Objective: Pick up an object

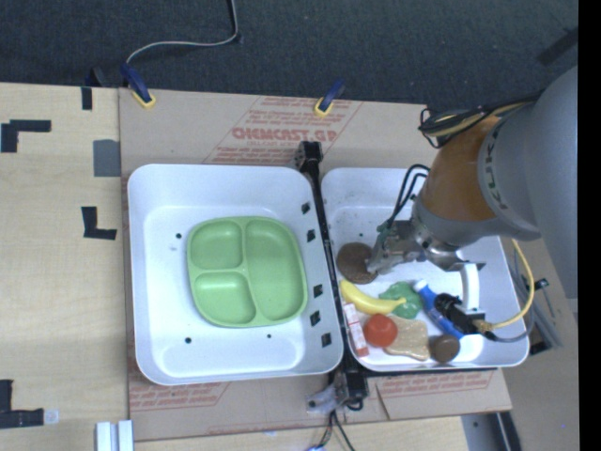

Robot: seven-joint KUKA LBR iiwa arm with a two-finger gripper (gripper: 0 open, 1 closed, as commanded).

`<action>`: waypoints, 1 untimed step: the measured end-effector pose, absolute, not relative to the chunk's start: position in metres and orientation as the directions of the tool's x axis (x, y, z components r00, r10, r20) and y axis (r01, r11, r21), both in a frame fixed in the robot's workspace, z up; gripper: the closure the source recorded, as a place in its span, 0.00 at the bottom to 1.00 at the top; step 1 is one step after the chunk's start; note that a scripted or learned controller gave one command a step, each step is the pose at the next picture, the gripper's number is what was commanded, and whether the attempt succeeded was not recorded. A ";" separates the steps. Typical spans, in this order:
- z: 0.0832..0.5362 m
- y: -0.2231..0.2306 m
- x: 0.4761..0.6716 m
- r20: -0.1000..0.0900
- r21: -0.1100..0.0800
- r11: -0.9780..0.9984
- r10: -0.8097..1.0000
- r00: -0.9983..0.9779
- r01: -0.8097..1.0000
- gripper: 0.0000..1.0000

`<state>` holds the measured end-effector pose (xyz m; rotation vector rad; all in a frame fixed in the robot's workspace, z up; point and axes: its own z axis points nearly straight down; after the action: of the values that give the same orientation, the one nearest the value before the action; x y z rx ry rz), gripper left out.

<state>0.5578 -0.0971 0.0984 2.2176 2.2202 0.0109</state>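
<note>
Brown round object (354,262) lies at the left side of the right bin (488,357), near the divider. Gripper (387,255) is down in that bin, just beside or touching the brown object's right edge; cannot tell how it is set or whether it has hold of anything. Toward the front: banana (367,300), green piece (402,295), red ball (380,331), blue item (434,308). Left bin (150,205) holds a green divided plate (247,271). Both bins sit on the bench (56,280).

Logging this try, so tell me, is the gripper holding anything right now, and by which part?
Cannot be told. The gripper is low in the right bin, at the brown round object, but no object shows between its fingers.
</note>
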 end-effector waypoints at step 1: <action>0.089 -0.127 0.583 0.001 0.009 0.002 1.000 -0.002 1.000 1.00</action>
<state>0.5835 -0.1275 0.0887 2.2156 2.2192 0.0101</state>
